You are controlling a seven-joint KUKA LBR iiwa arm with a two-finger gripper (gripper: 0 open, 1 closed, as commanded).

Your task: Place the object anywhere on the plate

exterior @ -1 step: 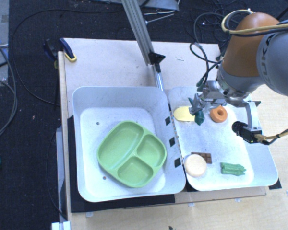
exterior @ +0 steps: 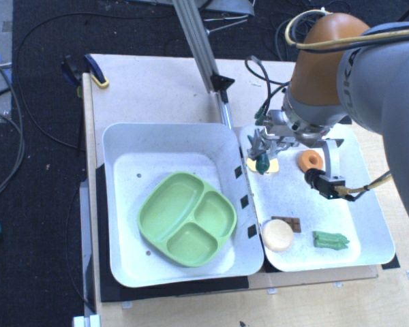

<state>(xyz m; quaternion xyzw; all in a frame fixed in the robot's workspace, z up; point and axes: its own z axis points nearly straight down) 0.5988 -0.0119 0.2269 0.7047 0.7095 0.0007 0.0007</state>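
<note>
Hanging over the right bin [exterior: 368, 251] at about its 10 o'clock corner, the gripper [exterior: 262, 157] has a small dark-green object [exterior: 262, 163] right at its fingertips, sitting on a pale yellow piece [exterior: 272, 166]. Honestly can't tell if the fingers are clamped on it or loose. The green plate [exterior: 186, 218] sits in the left bin [exterior: 123, 182], off at 8 o'clock from the gripper.
</note>
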